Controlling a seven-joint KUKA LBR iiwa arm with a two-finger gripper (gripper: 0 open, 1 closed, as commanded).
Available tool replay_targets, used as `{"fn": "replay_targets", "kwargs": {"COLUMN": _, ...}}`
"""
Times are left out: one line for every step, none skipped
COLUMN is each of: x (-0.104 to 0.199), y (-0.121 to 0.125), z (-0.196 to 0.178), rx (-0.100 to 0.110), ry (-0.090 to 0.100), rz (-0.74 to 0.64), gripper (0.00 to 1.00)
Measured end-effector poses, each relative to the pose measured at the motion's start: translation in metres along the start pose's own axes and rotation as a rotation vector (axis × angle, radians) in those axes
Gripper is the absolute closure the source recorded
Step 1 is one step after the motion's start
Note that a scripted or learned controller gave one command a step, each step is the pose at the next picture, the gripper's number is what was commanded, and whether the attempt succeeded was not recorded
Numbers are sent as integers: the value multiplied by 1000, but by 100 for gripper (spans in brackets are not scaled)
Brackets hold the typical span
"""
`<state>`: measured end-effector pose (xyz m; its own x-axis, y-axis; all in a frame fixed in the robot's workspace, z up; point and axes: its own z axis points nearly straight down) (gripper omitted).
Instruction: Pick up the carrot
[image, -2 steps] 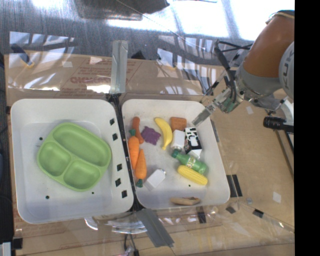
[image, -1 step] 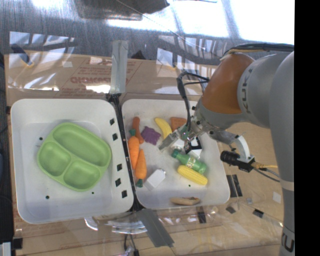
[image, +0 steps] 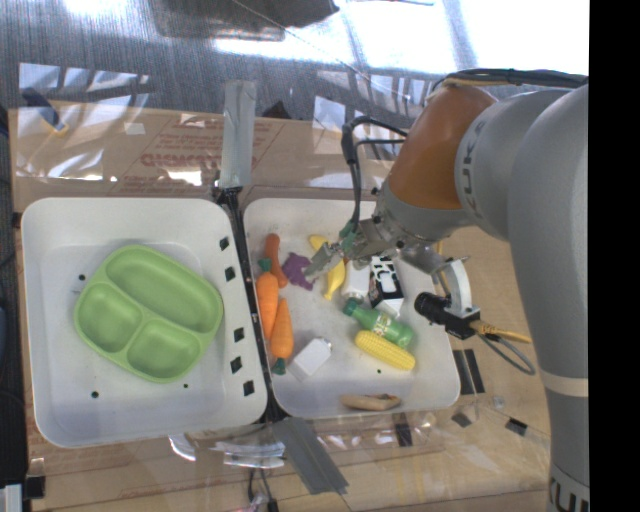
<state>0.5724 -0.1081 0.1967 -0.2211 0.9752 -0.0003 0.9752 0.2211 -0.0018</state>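
The carrot (image: 268, 302) lies lengthwise along the left wall of the right bin (image: 430, 395), a second orange carrot-like piece (image: 283, 330) touching it on the right. Near them sit a purple toy (image: 297, 269), a white block (image: 311, 356), a green bottle (image: 379, 322) and a corn cob (image: 385, 351). The hand (image: 335, 258) hovers over the bin's upper middle beside a banana (image: 335, 280); whether it is apart or together, I cannot tell. A green divided plate (image: 148, 312) rests in the left bin (image: 45, 330).

Wrist blocks the back of the right bin

The arm (image: 500, 150) covers the right bin's (image: 300, 405) far corner, the gripper's (image: 335, 258) fingers blur together, and the purple toy (image: 297, 269) is too small to identify.
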Motion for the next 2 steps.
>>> {"fn": "replay_targets", "kwargs": {"x": 6, "y": 16, "z": 88, "rx": 3, "ry": 0, "rz": 82, "gripper": 0}}
{"fn": "replay_targets", "kwargs": {"x": 34, "y": -70, "z": 5, "rx": 2, "ry": 3, "rz": 508, "gripper": 0}}
